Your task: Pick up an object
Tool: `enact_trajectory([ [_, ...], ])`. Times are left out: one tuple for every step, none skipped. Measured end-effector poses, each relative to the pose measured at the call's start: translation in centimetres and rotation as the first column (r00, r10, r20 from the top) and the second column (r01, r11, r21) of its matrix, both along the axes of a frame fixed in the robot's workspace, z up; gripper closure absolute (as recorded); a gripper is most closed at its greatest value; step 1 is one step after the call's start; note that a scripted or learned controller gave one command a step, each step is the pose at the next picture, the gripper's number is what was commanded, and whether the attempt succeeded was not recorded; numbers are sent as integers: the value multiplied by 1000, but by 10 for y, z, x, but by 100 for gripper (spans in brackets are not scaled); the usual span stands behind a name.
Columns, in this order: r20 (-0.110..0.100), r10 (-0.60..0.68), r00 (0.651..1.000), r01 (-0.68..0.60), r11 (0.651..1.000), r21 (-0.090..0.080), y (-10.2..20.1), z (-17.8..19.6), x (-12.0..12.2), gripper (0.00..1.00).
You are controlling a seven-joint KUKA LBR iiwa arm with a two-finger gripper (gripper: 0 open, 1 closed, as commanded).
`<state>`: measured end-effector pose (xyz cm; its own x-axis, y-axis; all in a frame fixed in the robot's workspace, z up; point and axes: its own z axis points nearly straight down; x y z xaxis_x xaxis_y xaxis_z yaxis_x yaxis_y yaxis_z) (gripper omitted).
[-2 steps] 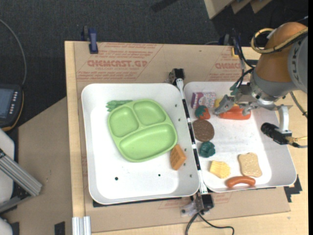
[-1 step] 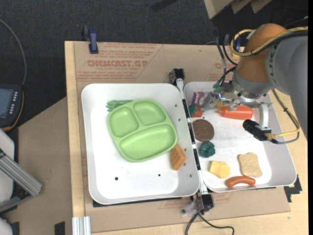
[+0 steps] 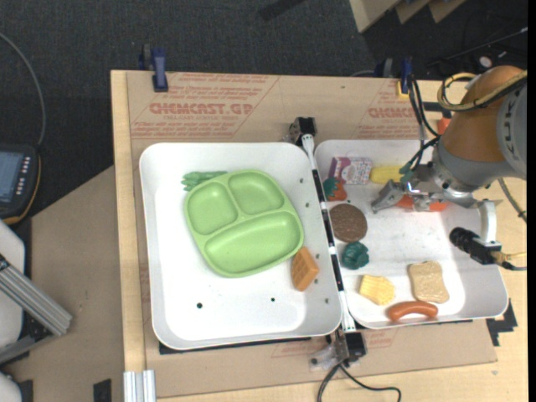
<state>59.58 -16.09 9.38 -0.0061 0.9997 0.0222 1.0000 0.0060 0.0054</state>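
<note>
Nearest the camera, right bin [image 3: 490,304], front edge: a sausage [image 3: 411,311], lying flat. Behind it, a slice of toast [image 3: 429,282] and a yellow cheese wedge [image 3: 377,289], side by side, apart from each other.

Left bin [image 3: 167,308], front right: an orange-brown bread chunk [image 3: 305,268], just beside the green divided plate [image 3: 243,222], which fills the bin's middle. A green leafy piece [image 3: 199,178] lies at the plate's far left corner.

Right bin, middle: a dark green lump [image 3: 355,254] and a brown round patty [image 3: 347,221], close to the dividing wall.

Right bin, far end: a small orange piece [image 3: 333,190], a pink-and-white packet [image 3: 353,170], a yellow piece [image 3: 386,174].

Gripper [image 3: 388,198]: hanging over the right bin's far half, fingers spread and released, nothing between them.

Step in hand, by judgement: approach; no object yet grasped. The patty lies nearest the fingertips and seems the likely target. Next move calls for lowering squarely over one item, then closing.
</note>
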Motion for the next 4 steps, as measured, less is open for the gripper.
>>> enact_trajectory([
  [-21,-8,1000,7,1000,-26,-37,-12,64,0],
  [-10,-5,1000,5,1000,-23,-33,1,66,100],
  [-1,-8,1000,7,1000,-23,-25,101,24,100],
  [-14,-7,1000,7,1000,-19,-7,43,-29,100],
])
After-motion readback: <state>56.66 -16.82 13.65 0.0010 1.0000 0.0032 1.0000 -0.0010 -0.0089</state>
